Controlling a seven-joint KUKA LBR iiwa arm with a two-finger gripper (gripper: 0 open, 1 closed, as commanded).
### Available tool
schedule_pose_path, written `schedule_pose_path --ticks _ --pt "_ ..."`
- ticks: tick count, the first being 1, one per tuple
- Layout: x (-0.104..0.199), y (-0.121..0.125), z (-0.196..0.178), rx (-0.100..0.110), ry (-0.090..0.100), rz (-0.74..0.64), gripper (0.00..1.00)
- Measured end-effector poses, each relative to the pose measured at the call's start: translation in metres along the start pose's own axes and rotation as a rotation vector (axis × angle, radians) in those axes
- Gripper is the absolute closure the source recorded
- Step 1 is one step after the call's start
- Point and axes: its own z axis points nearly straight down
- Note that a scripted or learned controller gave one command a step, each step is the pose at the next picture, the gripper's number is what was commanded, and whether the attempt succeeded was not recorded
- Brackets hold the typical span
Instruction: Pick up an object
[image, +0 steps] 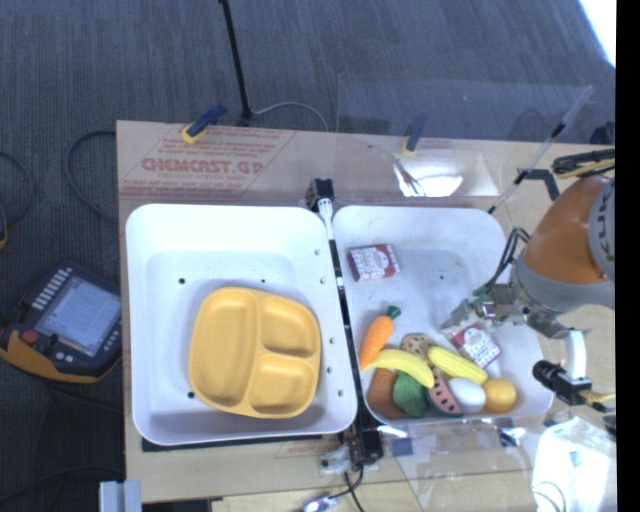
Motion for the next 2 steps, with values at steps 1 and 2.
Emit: schedule_pose_path --ticks 1,2 --pt "0.057 -0.034 -0.115 0.018 0.002 0.290 1.00" --pt "0.018 0.006 -0.150 0.020 -0.004 0.827 1.00"
